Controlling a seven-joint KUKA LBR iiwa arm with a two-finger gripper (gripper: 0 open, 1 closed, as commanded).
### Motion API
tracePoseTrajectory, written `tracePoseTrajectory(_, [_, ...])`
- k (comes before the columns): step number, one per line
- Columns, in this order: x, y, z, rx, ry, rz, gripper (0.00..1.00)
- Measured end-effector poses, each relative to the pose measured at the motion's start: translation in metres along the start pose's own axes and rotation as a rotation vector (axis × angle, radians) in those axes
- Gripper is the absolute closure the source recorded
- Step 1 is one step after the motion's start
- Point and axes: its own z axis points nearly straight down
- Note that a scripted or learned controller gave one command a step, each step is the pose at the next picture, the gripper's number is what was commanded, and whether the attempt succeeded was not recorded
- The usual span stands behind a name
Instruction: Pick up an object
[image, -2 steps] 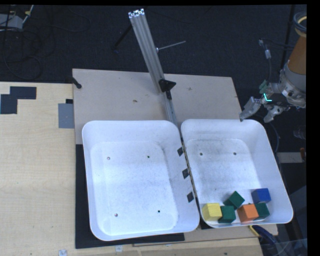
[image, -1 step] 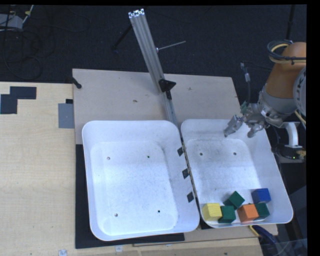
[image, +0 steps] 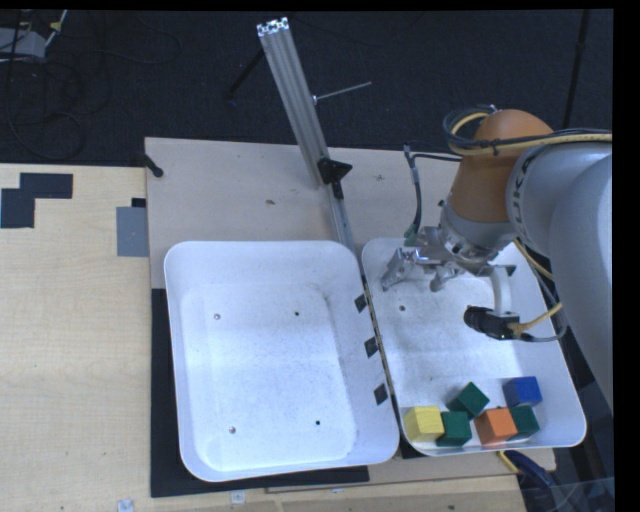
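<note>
Several small blocks lie bunched in the near corner of the right bin (image: 440, 350): a yellow one (image: 425, 421), two dark green ones (image: 468, 399) (image: 455, 428), an orange one (image: 495, 425), a blue one (image: 522, 390) and a further green one (image: 526, 420). My gripper (image: 413, 281) hangs over the far left part of that bin, well away from the blocks. Its fingers are spread open and hold nothing.
The left bin (image: 260, 350) sits beside the right one, with black clips (image: 371, 346) along the shared edge. A slanted aluminium rail (image: 300, 110) rises behind the bins. The grey arm with its orange band (image: 500, 165) covers the right bin's far right.
</note>
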Motion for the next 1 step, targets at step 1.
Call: tracePoseTrajectory(1, [-0.0685,-0.0260,-0.0119,-0.003,-0.007,0.012,0.00])
